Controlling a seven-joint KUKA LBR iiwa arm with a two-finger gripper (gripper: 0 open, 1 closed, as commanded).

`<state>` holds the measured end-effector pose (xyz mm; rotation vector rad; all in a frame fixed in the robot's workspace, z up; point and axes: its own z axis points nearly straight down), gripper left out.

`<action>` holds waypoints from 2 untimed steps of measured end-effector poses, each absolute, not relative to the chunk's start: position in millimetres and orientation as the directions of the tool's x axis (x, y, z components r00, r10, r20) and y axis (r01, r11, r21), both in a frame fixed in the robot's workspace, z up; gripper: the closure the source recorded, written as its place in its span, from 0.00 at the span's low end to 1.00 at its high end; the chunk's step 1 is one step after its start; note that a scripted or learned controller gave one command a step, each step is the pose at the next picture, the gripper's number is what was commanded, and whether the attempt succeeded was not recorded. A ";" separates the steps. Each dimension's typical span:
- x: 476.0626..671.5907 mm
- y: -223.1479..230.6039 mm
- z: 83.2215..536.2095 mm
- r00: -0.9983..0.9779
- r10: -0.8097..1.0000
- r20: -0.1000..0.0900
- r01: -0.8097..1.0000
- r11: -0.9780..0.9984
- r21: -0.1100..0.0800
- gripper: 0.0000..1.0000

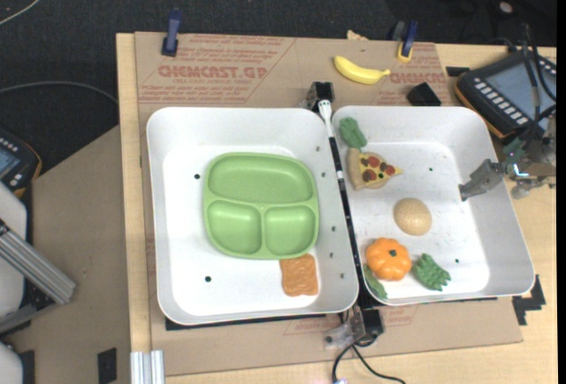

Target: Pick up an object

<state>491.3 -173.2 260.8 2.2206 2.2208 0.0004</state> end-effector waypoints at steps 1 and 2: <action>480.3 -126.8 351.0 -0.006 1.000 -0.002 1.000 0.006 0.010 0.00; 479.8 -106.1 545.4 -0.003 1.000 -0.004 1.000 0.003 0.023 0.00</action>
